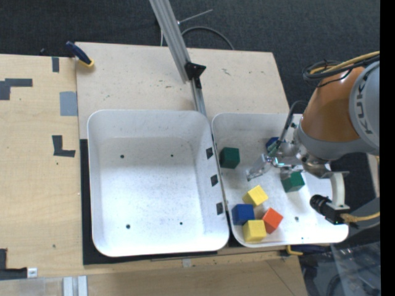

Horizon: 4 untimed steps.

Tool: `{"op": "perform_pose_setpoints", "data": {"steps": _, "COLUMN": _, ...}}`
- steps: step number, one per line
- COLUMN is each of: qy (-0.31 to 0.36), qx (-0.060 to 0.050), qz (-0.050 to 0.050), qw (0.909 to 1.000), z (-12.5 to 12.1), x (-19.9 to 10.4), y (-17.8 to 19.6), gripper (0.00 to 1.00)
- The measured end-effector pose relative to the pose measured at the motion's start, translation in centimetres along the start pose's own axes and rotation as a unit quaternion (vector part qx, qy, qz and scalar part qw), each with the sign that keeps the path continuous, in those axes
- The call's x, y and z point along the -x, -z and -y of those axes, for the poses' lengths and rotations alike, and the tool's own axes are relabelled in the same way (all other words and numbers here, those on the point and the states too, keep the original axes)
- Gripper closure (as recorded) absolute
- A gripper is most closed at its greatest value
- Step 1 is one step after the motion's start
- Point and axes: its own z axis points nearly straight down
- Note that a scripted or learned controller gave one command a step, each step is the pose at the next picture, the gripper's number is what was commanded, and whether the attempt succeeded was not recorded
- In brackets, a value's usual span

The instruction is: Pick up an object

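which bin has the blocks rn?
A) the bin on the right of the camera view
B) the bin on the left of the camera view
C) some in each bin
A: the green cube, both yellow blocks, the blue block and the orange block all lie in the right bin, where the gripper is reaching.

Light is even and fairly bright, falling from above; the left bin glows near-white without harsh glare, its inner walls shading softly to grey. Blocks in the bin to its right cast only short, faint shadows. Focus is slightly soft throughout, and the dark floor beyond the bin's far rim looks grainy.
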Motion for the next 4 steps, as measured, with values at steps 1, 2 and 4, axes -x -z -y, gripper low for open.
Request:
{"op": "perform_pose_setpoints", "data": {"steps": 1, "qy": 0.001, "qx": 0.003, "qz": 0.000, "qw": 1.0000, "z": -0.1, "x": 0.0, "y": 0.2, "gripper": 0.00}}
{"op": "perform_pose_setpoints", "data": {"steps": 2, "qy": 0.000, "qx": 0.000, "qz": 0.000, "qw": 1.0000, "z": 0.1, "x": -0.6, "y": -4.2, "gripper": 0.00}}
{"op": "perform_pose_setpoints", "data": {"steps": 4, "qy": 0.001, "qx": 0.002, "qz": 0.000, "qw": 1.0000, "z": 0.2, "x": -0.7, "y": -8.4, "gripper": 1.00}}
